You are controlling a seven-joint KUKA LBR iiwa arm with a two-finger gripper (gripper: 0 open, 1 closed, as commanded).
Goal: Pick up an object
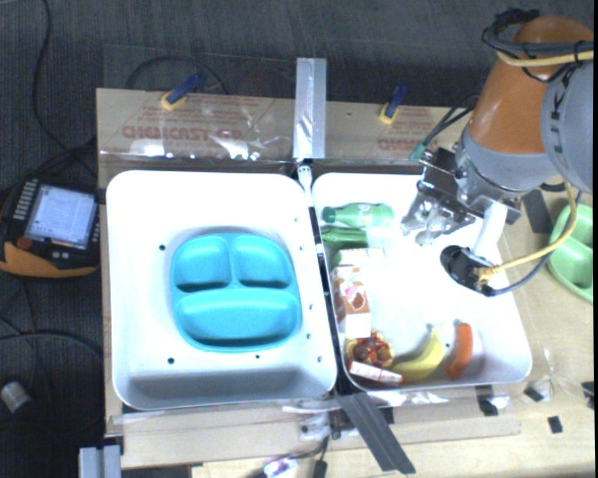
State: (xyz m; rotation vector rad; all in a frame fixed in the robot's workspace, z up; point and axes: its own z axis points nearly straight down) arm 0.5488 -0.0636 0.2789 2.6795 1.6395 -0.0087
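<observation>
With its fingers slightly parted and holding nothing, the hand hovers over the right white bin just beside the green plastic bottle, which looks round enough to roll from an off-centre pinch.

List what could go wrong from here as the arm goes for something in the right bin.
1. The green bottle, the carton and the snack packet lie tight against the bin's left wall, so a finger may hit the wall.
2. The banana touches its neighbours; a grasp may drag them.
3. The gripper hangs high, off to the side of them; a straight descent could close on bare floor.
</observation>
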